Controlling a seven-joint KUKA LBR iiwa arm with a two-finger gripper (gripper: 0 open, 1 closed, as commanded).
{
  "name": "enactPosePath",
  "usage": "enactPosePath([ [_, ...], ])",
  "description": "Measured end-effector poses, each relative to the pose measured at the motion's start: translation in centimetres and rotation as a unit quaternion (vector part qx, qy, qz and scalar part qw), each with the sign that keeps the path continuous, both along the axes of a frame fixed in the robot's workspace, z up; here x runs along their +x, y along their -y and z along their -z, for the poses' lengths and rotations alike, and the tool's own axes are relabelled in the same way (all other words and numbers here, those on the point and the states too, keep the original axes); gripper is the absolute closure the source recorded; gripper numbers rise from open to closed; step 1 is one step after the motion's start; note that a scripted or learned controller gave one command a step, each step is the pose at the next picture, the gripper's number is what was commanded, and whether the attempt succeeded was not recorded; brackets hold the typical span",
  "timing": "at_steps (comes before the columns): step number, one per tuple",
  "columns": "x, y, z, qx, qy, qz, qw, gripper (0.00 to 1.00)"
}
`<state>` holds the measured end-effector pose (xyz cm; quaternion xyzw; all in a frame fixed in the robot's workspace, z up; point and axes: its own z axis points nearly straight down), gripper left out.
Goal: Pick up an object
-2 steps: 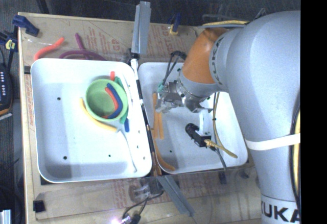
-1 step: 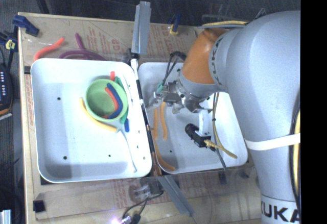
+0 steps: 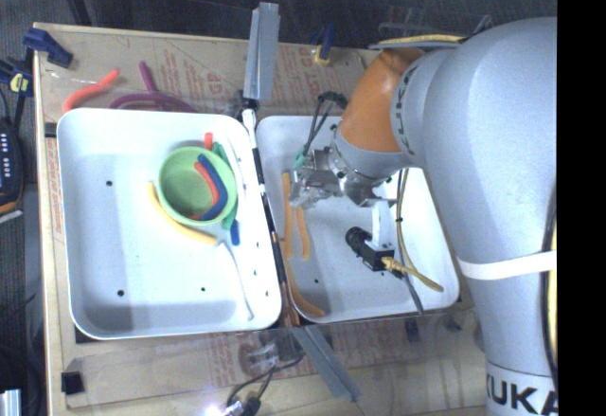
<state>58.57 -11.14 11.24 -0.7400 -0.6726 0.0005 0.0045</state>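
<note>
My gripper (image 3: 303, 185) is low in the right bin (image 3: 426, 296), near its left wall, under the grey arm with the orange band. A thin orange strip (image 3: 303, 232) lies on the bin floor just below the gripper, and another orange piece (image 3: 307, 303) curves along the front left corner. In the left bin (image 3: 114, 291) a green bowl (image 3: 189, 185) holds a blue curved piece (image 3: 221, 185) and a red piece (image 3: 202, 168). A yellow strip (image 3: 189, 230) pokes out from under the bowl, and a white utensil (image 3: 240, 277) lies in front of it.
A divider rail (image 3: 265, 206) separates the two bins. Behind the left bin on the bench lie an orange-handled tool (image 3: 90, 90) and a purple hose (image 3: 156, 101). The arm's bulk covers the right side of the right bin.
</note>
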Motion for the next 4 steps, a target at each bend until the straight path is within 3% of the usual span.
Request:
enactPosePath([
  [1, 0.0, 0.0, 0.0, 0.0000, 0.000, 0.000, 1.0000, 0.00],
  [2, 0.0, 0.0, -0.9, 0.0011, -0.001, 0.000, 1.0000, 1.00],
  [3, 0.0, 0.0, -0.9, 0.0011, -0.001, 0.000, 1.0000, 0.00],
  [4, 2.1, -0.2, 1.9, -0.0076, 0.006, 0.002, 1.0000, 0.00],
])
